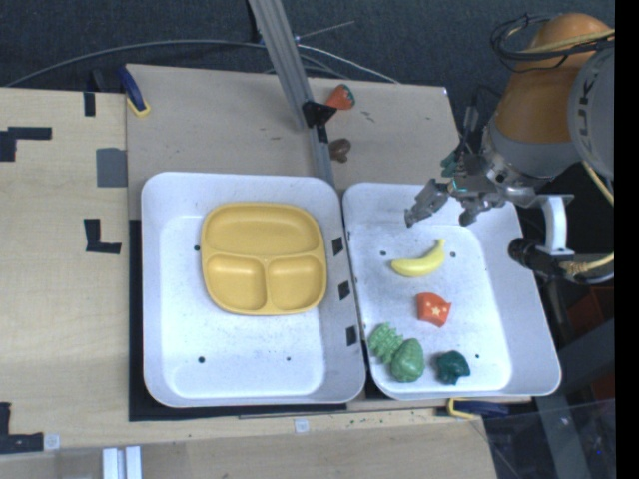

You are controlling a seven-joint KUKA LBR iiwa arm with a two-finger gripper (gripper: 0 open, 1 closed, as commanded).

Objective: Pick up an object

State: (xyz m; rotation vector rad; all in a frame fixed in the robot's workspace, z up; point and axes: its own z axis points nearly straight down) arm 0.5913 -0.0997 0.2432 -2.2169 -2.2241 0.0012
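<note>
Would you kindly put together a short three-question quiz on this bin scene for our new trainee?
1. True or false: the yellow divided tray lies in the left bin.
2. Which item lies nearest the gripper? A) banana B) red strawberry C) dark green item
3. Fill in: the green broccoli-like piece lies near the right bin's ____ edge.

Key: 1 true; 2 A; 3 front.
</note>
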